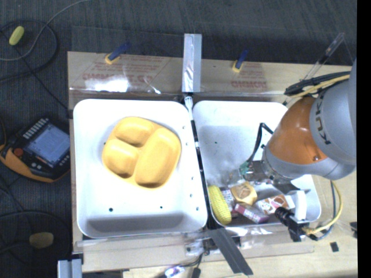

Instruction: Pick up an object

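Nearest us, in the near left corner of the right-hand bin, we see a yellow corn cob lying along the bin's left wall. Just beside it, toward the middle of the near edge, sits a tan snack packet. A dark pink wrapper lies in front of that packet and touches the cob's near end. A small orange-and-white packet rests a little further right, and the arm partly shades it. These are the things on offer for picking, all crowded along the near edge of this bin.

The gripper hangs just beyond this cluster, above the tan snack packet. The grey arm and its orange band cover it from above and hide the bin's right side. We cannot tell whether the gripper is spread or closed, and we see nothing held in it.

In the left-hand bin, a big yellow lumpy cushion-like object sits alone near the middle, well apart from every wall.

Further back, a silvery strip stands at the bench's far edge between the two bins, with a blue clip and a yellow clip either side. Off the bench's left edge, a teach pendant lies on the dark floor.
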`<state>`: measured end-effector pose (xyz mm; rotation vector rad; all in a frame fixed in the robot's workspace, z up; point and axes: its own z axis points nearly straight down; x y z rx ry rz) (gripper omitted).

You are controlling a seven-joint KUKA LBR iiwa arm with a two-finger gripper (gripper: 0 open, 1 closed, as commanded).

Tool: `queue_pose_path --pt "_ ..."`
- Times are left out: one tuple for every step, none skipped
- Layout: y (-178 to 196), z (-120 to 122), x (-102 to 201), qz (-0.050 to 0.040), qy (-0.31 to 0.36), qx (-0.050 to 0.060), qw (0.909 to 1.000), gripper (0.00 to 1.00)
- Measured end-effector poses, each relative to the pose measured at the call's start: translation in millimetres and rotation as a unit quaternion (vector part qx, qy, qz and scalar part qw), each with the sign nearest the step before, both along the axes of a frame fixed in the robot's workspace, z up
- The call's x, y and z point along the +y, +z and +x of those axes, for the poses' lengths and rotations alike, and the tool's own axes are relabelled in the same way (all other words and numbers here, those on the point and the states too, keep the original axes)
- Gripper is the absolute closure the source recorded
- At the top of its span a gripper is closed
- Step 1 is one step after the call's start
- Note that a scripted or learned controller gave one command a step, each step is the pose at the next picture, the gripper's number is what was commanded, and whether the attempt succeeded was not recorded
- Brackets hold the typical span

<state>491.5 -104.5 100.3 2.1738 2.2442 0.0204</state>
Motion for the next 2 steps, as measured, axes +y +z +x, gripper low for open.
queue_pose_path --pt "88 31 34 0.0004 -0.010 0.012 0.9999 1.00" --pt "112 65 48 -0.0003 0.048 0.012 0.9988 1.00"
